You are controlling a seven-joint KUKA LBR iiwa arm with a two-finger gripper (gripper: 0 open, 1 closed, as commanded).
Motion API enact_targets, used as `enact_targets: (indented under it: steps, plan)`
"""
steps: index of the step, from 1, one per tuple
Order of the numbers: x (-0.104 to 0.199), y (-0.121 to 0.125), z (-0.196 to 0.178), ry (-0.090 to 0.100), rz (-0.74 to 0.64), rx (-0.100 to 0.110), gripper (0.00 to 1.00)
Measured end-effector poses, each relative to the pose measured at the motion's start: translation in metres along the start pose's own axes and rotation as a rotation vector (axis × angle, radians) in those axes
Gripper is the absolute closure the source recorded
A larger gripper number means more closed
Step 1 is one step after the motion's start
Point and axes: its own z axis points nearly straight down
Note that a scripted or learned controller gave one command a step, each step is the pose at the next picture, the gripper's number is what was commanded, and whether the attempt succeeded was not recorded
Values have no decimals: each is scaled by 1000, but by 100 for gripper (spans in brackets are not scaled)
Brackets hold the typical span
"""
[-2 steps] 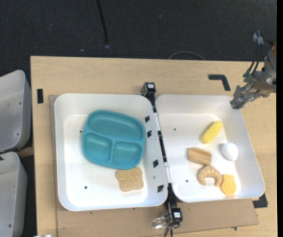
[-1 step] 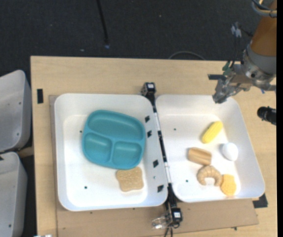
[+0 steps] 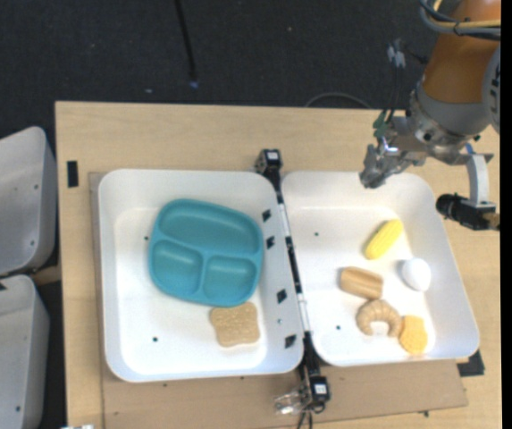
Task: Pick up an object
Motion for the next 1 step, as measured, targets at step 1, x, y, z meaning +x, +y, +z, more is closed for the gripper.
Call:
enact_targets:
  steps: [1]
  plan:
    - [59, 3, 5, 2, -3, 0, 100]
